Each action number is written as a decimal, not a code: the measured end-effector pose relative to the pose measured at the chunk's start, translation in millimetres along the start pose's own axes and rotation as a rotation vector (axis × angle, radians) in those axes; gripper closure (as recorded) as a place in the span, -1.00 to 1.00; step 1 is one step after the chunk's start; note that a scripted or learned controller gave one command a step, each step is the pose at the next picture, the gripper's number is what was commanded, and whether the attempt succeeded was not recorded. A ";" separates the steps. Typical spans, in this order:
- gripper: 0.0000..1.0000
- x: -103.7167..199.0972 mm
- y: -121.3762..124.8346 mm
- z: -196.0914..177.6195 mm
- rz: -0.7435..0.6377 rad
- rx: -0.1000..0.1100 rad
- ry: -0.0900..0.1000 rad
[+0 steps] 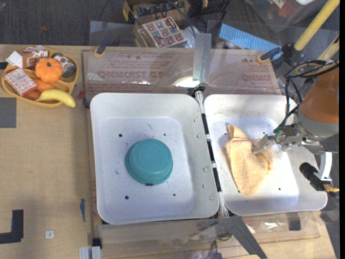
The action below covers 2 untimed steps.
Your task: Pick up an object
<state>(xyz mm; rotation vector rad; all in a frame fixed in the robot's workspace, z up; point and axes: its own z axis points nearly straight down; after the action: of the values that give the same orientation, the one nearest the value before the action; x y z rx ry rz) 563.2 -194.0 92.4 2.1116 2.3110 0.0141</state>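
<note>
Cloth (246, 164), pale tan and crumpled, lies in the right bin (310, 196), stretched from near the back left of the floor down toward the front, with its widest folds in the middle. The gripper (263, 146) is right at the cloth's upper right edge, the arm (318, 104) reaching in low from the right. Its fingers look drawn close together at the fabric, but I cannot tell whether they are pinching a fold, merely touching it, or closed on nothing; the tips blur into the cloth's edge.

The left bin (108, 112) holds a teal bowl (150, 161), upside down by the look of it, well apart from the gripper and no part of this try.

My judgement is that the step in hand is the grasp on the cloth. To do it well, the fingers want a raised fold between them, not a flat edge, so the pinch should go where the fabric bunches, a little further in from the rim of the cloth. The tips need to go down until they press the bin floor lightly, then close fully before any lift. The lift should be straight up and slow, since a limp cloth drags and can slip out if only a thin layer is caught. Watch that the trailing end clears the bin wall (207, 144) between the two bins
</note>
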 end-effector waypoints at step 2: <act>-1.00 80.6 -43.3 -1.3 -0.049 -0.005 -0.003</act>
<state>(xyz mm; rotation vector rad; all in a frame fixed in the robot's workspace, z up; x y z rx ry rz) 512.8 -117.6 92.9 2.0507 2.3572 0.0167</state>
